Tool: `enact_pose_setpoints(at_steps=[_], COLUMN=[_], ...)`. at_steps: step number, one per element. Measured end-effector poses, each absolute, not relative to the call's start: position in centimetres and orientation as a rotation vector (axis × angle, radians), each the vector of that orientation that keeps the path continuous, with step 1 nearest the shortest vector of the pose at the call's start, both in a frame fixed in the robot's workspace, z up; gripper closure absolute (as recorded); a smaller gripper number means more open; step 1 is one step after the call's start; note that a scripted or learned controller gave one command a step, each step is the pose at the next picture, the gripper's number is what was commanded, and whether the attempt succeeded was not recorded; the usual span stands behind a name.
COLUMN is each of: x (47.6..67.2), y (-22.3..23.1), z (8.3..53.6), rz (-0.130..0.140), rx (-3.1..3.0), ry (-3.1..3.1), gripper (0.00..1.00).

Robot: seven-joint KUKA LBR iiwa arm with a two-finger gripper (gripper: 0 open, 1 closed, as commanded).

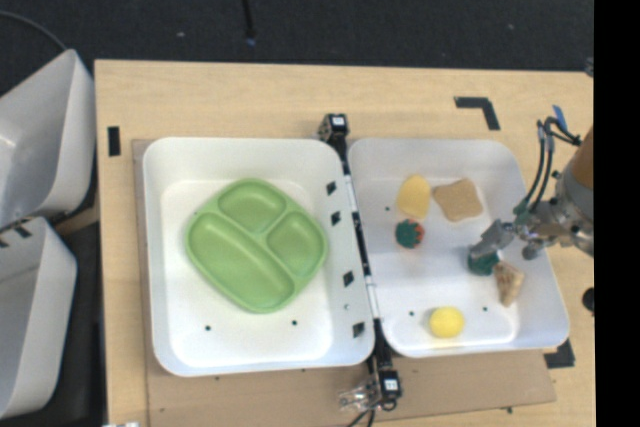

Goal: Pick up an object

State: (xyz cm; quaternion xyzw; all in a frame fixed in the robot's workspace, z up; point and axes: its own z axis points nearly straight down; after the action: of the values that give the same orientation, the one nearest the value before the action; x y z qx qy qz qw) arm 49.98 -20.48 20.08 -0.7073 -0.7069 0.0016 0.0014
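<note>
The right bin (450, 155) holds several small objects. A yellow lump (414, 195) lies beside a tan square slice (458, 200), with a small green and red ball (409, 234) below them. A yellow ball (446, 321) rests near the front wall. A teal object (483, 263) and a tan chunk (509, 283) sit at the bin's right side. My gripper (506, 252) hangs low over the bin's right side, open. Its left finger (490, 240) ends just above the teal object, and nothing sits between the fingers.
A green divided plate (256, 243) lies in the left bin (160, 315). A black-clipped divider (352, 235) runs between the two bins. Cables (545, 155) trail along the arm at the right edge. White containers (40, 145) stand off the bench at the left.
</note>
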Motion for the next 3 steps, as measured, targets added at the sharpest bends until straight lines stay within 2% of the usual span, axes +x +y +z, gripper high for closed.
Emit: enact_pose_setpoints(at_steps=[1, 2, 3], x=[50.4, 50.6, 50.3], y=[-20.1, -20.3, -20.7], z=[13.9, 15.4, 19.8], rz=[0.005, -0.002, -0.003], rx=[-2.22, -2.23, -2.231], ry=[-2.217, -2.218, -2.221], gripper=[0.0, 1.0, 1.0])
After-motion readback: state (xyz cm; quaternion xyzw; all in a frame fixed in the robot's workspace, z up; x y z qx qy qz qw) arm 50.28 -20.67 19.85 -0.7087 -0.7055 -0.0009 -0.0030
